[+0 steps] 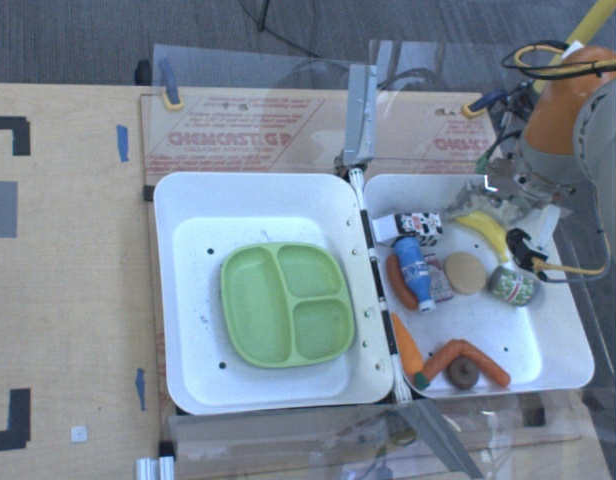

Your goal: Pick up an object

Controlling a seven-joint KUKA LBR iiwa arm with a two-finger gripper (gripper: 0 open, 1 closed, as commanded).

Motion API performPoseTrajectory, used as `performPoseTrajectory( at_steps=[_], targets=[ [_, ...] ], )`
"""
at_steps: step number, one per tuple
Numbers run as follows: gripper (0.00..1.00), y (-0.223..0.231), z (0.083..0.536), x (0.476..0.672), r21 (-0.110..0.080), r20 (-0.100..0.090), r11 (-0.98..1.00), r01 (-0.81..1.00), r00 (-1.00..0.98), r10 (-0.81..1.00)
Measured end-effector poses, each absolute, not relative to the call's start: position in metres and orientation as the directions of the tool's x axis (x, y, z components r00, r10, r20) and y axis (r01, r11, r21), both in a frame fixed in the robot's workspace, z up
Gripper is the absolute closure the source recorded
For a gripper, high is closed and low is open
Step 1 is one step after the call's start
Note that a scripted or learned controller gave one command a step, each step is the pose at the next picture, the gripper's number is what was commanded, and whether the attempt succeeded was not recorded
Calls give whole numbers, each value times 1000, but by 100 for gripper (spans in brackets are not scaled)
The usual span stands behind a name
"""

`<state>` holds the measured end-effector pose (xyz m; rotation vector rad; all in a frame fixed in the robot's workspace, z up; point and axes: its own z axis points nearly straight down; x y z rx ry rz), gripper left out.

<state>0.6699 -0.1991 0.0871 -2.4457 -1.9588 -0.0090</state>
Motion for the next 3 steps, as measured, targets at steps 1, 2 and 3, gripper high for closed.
performPoseTrajectory(
  at_steps=[1,2,3],
  targets=[
    [100,-200,99,671,5,2,-216,976,216,976],
    [100,-181,86,661,0,0,-13,1000,13,1000],
    [0,-181,86,661,0,0,-13,1000,13,1000]
  ],
)
